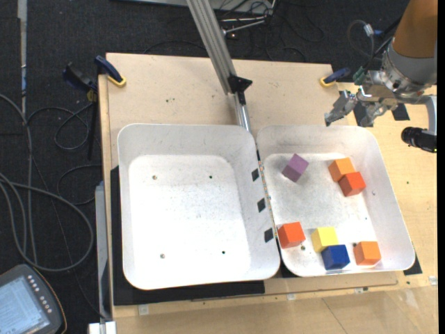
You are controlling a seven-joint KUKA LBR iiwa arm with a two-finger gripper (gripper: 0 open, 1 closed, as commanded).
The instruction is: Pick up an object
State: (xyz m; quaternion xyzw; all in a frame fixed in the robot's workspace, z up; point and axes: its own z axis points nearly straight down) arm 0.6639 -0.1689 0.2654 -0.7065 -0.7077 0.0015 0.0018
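Still, the end effector [351,110] hovers above the right bin's [389,186] far rim, apparently open and empty; the paired orange cubes [346,175] touch, so descending there risks a nudge.

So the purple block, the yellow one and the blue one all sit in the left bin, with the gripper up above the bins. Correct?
Not quite: the camera view shows the purple block, yellow block and blue block in the right bin, not the left. The gripper is indeed above the bins.
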